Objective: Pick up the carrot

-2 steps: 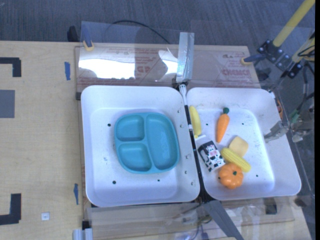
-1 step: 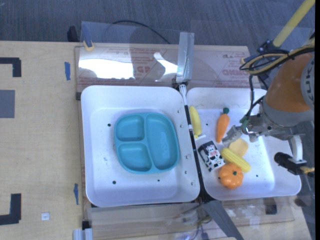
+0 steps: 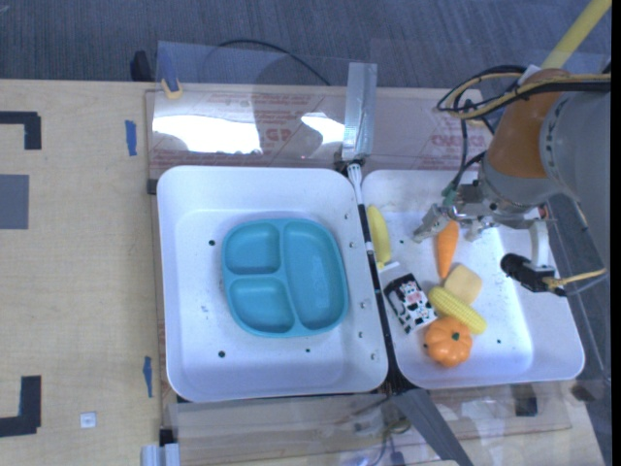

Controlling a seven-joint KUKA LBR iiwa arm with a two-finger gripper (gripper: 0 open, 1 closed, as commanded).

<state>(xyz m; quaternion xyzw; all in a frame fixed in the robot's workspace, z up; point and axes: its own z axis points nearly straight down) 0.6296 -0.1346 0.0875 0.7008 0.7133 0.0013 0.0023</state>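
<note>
The carrot (image 3: 445, 250) is a slim orange piece lying in the right bin (image 3: 543, 343), its narrow end pointing toward the front. My gripper (image 3: 453, 223) hangs over the carrot's far end. Its grey fingers (image 3: 427, 227) are spread to either side of that end, so the gripper is open. The fingers are not closed on the carrot, and the carrot still looks to be resting on the bin floor. The grey arm with its orange band (image 3: 519, 134) reaches in from the right.
Close in front of the carrot lie a yellow block (image 3: 464, 283), a corn cob (image 3: 457, 308), an orange pumpkin-like toy (image 3: 447, 343) and a black-and-white toy (image 3: 411, 301). A yellow piece (image 3: 377, 236) rests by the divider. The left bin (image 3: 179, 260) holds a blue divided plate (image 3: 285, 275).
</note>
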